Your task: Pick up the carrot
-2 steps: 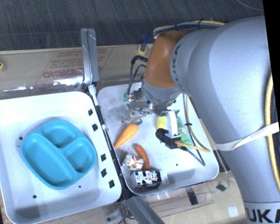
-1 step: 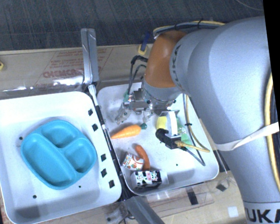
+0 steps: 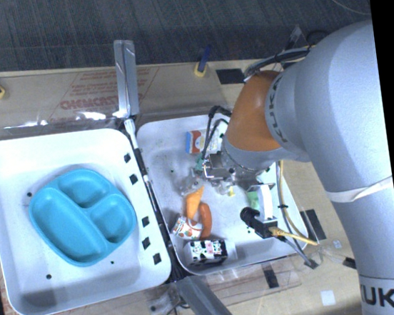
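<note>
From the overhead camera we saw the carrot (image 3: 195, 204) lying in the right bin (image 3: 157, 140), near its front, beside an orange sausage-like piece (image 3: 207, 219) and a black-and-white carton (image 3: 208, 251). The pincer (image 3: 217, 170) hung just above-right of it; its state, we couldn't tell. A blue divided tray (image 3: 82, 215) sat in the left bin (image 3: 10, 214)

carrot (image 3: 195, 205) hemmed by sausage (image 3: 206, 218), small cartons (image 3: 208, 250); open floor toward left wall

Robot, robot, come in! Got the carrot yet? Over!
Gripper above right bin. Carrot lying loose in bin, not held. Cartons crowd it.
</note>
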You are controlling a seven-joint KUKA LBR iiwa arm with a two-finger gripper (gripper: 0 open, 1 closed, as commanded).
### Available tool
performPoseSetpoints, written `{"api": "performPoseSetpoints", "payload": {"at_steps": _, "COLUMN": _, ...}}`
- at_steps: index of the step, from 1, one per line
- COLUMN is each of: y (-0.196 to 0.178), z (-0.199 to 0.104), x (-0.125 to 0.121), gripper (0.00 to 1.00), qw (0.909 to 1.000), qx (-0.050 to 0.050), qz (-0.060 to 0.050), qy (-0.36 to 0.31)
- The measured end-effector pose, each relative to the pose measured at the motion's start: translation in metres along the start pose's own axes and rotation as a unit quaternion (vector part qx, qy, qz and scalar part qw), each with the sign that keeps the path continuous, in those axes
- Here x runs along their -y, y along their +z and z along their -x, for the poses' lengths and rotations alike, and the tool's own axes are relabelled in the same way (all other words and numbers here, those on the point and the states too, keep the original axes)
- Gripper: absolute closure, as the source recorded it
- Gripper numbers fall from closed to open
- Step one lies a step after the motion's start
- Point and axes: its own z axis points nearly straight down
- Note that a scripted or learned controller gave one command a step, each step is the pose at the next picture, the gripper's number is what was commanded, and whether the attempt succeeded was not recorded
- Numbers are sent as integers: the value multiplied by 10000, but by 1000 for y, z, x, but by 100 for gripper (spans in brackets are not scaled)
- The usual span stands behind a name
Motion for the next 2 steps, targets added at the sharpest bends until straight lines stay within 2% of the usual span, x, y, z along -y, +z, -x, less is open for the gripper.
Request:
{"api": "performPoseSetpoints", "payload": {"at_steps": 1, "y": -10, "z": 0, "x": 0, "gripper": 100, "qw": 10000, "qx": 4, "qz": -4, "qy": -24}}
{"api": "performPoseSetpoints", "payload": {"at_steps": 2, "y": -101, "z": -42, "x": 0, "gripper": 100, "qw": 9998, "qx": -4, "qz": 6, "qy": 210}}
